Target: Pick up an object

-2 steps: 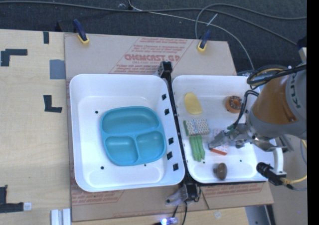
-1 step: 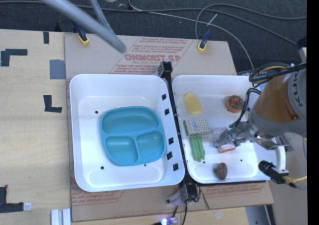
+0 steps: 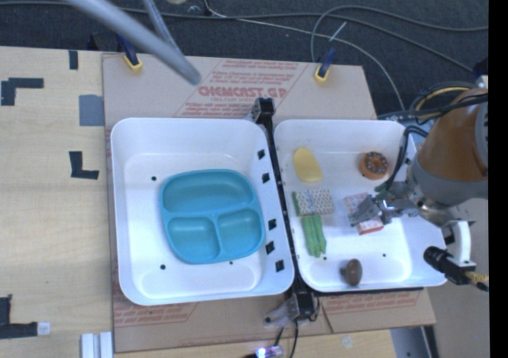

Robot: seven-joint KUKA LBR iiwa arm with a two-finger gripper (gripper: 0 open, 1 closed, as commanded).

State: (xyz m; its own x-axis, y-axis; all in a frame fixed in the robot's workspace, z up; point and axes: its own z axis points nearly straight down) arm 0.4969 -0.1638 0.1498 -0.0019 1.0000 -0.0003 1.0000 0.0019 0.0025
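Right now my pincer (image 3: 373, 212) sits low in the right bin (image 3: 397, 273), over a small red-and-white packet (image 3: 370, 227) near the bin's middle. Can't tell how far it is open, or whether it grips anything; the metal parts blur together against the white floor. My arm (image 3: 448, 150) comes in over the bin's right rim.

Around the pincer:
- brown round thing, doughnut-like (image 3: 374, 163), just beyond it toward the back wall
- checked pad (image 3: 316, 202), to its left, apart from it
- green sticks (image 3: 313, 233), lying lengthwise just in front of the pad
- yellow lump (image 3: 307, 163), back left corner area
- dark stone-like lump (image 3: 352, 271), near the front wall, well clear

Nothing sits between the pincer and the packet that I can make out. Left bin (image 3: 135, 190) holds a blue divided tray (image 3: 213, 215), tilted a bit, separated from my side by the black clips (image 3: 270, 182) on the shared rim.
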